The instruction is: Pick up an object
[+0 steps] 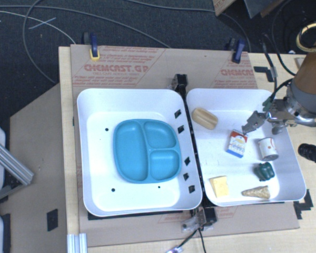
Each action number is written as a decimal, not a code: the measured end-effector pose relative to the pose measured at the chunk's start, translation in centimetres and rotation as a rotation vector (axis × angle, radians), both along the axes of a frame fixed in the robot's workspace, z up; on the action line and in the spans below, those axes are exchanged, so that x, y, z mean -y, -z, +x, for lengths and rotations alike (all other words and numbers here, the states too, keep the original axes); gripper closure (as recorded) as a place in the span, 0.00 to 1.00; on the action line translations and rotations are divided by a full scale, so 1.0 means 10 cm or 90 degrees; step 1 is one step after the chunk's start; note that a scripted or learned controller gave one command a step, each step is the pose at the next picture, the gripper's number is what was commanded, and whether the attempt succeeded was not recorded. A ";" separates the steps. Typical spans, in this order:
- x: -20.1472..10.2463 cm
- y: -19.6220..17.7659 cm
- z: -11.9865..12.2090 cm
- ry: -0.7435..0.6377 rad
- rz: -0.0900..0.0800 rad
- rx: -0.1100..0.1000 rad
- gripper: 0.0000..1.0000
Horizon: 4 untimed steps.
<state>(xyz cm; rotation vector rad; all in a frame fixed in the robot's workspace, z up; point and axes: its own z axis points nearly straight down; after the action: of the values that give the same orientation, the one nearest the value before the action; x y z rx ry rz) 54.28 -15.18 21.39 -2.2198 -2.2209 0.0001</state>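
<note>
A grey KUKA arm with an orange band reaches in from the right over a cardboard-covered tabletop bearing two shallow white bins, its two-finger pincer poised low over the right-hand white bin, fingers spread and empty, nothing between them. Just below and to the left of the fingertips lies a small red, white and blue carton, the nearest candidate for the pick; its long axis runs roughly up and down the view, tilted slightly, so the pincer would likely need only a short drop down-left to straddle it. A little silver-white cylindrical can rests just beside the carton on its right, close enough that it may crowd a closing finger. A tan oblong bread roll sits toward the bin's upper left, apart from the pincer, while a dark green lumpy toy, a pale yellow square block and a beige wedge-shaped piece line the bin's near edge. The left-hand white bin holds a blue three-compartment plastic plate, well apart from the arm. The pick, by this showing, has yet to begin
</note>
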 end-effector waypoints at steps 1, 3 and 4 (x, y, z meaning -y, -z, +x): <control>-0.04 0.42 0.01 0.000 0.001 -0.002 0.00; -0.02 1.32 -0.03 0.000 0.001 -0.003 0.00; -0.02 1.18 -0.01 0.001 0.000 0.000 1.00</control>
<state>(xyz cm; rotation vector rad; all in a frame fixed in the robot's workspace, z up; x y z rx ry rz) 54.16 -14.99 9.58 -2.2210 -2.2195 -0.0014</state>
